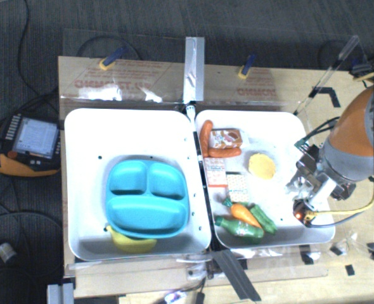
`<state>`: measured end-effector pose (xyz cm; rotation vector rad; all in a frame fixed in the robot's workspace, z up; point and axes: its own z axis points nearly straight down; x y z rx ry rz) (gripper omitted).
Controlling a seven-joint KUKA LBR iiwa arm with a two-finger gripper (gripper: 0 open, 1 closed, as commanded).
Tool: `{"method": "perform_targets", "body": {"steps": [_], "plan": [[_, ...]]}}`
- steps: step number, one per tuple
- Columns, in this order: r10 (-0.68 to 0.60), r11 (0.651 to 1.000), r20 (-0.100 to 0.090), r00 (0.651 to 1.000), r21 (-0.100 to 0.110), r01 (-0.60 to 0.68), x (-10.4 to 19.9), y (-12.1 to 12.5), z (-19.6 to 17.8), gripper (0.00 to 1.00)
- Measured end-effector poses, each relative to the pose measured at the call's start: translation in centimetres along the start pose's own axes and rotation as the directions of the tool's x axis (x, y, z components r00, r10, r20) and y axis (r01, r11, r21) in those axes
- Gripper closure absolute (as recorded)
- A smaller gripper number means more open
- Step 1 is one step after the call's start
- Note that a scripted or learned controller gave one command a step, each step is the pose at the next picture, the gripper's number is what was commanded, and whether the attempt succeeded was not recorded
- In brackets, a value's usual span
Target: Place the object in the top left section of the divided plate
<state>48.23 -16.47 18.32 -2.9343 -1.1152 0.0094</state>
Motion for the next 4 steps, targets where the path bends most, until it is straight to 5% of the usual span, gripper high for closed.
{"method": "perform_targets", "body": {"steps": [1, 2, 3, 4], "plan": [[-0.082, 0.997, 0.000, 0.997, -0.004, 0.082, -0.3, 0.5, -8.4, 1.00], [0.000, 1.000, 0.001, 1.000, -0.004, 0.000, -2.9, 4.3, -15.7, 1.00], [0.201, 0.979, -0.001, 0.979, -0.004, -0.201, 0.3, 5.7, -23.0, 1.00], [-0.006, 1.000, -0.001, 1.000, -0.001, 0.006, -2.1, 6.0, -10.2, 1.00]]}}
